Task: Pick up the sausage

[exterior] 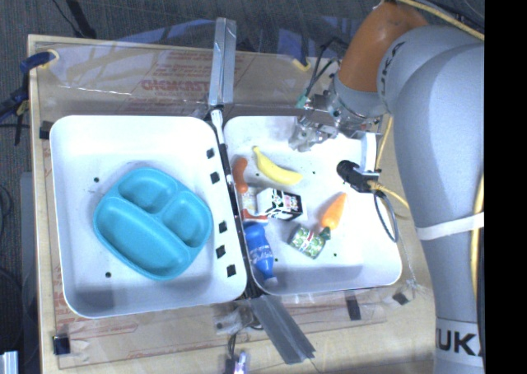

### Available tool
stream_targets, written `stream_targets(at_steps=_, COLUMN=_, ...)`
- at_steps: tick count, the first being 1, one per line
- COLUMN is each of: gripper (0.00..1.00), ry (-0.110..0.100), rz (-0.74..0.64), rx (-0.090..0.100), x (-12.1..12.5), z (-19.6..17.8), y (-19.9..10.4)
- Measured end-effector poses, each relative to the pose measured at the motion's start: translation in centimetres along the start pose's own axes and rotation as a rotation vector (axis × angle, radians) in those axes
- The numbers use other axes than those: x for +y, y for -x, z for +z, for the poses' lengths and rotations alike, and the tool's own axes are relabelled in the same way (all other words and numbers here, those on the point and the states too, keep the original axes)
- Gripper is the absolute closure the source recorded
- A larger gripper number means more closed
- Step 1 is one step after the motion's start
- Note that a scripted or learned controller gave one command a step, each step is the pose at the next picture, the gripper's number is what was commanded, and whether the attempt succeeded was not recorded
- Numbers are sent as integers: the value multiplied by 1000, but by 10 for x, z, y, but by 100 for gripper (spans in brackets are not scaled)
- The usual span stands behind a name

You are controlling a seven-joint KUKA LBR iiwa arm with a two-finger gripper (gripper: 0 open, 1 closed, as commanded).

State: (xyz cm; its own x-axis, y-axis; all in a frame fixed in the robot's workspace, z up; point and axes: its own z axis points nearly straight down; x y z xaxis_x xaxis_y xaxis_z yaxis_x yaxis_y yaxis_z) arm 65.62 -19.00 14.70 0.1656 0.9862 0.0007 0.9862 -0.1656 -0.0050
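The sausage [240,172] is a short reddish-brown piece lying against the left wall of the right bin [375,269], just left of the banana [276,168]. My gripper [307,137] hangs over the back of the right bin, right of and behind the banana's far tip. It stands well apart from the sausage, with the banana between the two. Nothing shows in its grasp.
The right bin also holds an orange carrot [332,209], a green packet [308,241], a black-and-white carton [281,203] and a blue bottle [260,254]. A blue divided plate [153,222] lies in the left bin [70,158]. The divider [221,199] separates the bins.
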Motion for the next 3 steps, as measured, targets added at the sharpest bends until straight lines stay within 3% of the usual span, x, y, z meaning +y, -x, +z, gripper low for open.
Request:
stream_targets(at_steps=1, gripper=100, ry=3, rz=-115, rx=-1, x=4, z=7, y=13)
stream_targets(at_steps=3, gripper=100, ry=-1, rz=248, rx=1, x=2, z=25, y=11)
